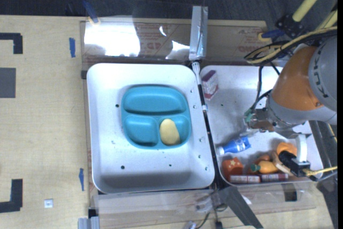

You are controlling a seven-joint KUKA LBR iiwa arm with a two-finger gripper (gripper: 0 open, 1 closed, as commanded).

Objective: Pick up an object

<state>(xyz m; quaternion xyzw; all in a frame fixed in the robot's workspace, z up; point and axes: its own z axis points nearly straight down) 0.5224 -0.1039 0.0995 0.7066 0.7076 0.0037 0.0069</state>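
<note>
We cannot tell how the gripper is set above the right bin. The nearest target, a blue bottle, lies just below it, beside a tomato at the bin's near edge. Crowded objects risk a deflected grasp. Pale wooden bench; dark floor beyond.

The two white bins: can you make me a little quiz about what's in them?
1. True or false: the yellow lemon lies in the blue tray.
2. Which bin holds the blue tray? A) left bin B) right bin
3. Fill in: the arm's gripper hangs over the ____ bin.

Key: 1 true; 2 A; 3 right.
</note>
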